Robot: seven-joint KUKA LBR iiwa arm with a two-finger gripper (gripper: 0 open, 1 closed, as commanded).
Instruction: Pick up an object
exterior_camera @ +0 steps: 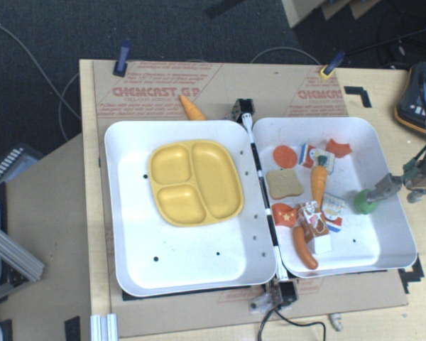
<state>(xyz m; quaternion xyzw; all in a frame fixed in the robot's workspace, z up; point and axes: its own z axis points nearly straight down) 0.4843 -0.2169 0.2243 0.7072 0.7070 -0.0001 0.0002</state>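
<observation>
We see two white bins side by side on the tabletop [92, 155]. The left bin [128, 247] holds a yellow divided plate [196, 182] with three compartments, lying toward the far side of the bin. The right bin [394, 240] holds a cluster of toy food on its left half: a red disc [285, 156] at the far end, a slice of bread [284, 184] just near of it, a carrot [318, 181] to the right of the bread, a red piece [337, 147] at the far right of the cluster, a sausage [303, 247] at the near end, and several small printed packets [318, 219] between carrot and sausage. A green object [365, 202] lies apart from these, toward the bin's right side.

Another carrot-like piece [192, 109] rests on the tabletop beyond the left bin.

The arm comes in low from the right edge, and the tool [378, 192] sits right at the green object, touching or just beside it. We cannot tell how far the tool is open, nor whether it has hold of anything.
</observation>
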